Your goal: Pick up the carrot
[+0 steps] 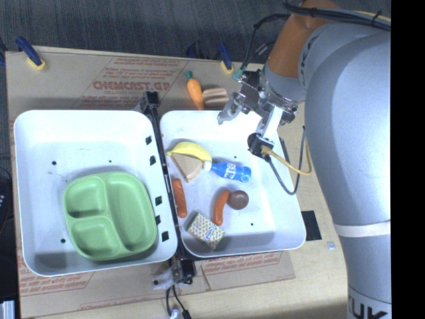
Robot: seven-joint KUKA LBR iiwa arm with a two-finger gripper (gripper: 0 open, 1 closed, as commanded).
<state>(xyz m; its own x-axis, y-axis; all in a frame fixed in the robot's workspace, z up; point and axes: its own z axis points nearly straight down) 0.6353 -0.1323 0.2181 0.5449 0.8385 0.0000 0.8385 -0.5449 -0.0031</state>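
Camera view. Small orange carrot with green stalk end (pixel 194 92) lying outside both bins, on the brown cardboard sheet (pixel 119 78) just beyond the far rim of the right white plastic bin (pixel 285 198), touching or nearly touching a tan round bun-like piece (pixel 214 97) on its right. Grey two-finger gripper (pixel 229 113) hanging near, just right of and nearer than the carrot, over the bin's far rim — nothing between the fingers; spread not readable at this angle, cannot tell.

Step in hand, by judgement: approach and align. Best done by shifting toward the view's left and farther side until centred over the carrot's thicker orange body, turning the wrist so fingers straddle its short axis, then descending straight. Risk — catching the bun or the bin rim, or nudging the carrot into a roll.

Carrot's look: short, tapered, glossy smooth orange, likely a plastic toy; long axis roughly along the view's vertical, green end farthest. Probably light and slippery.
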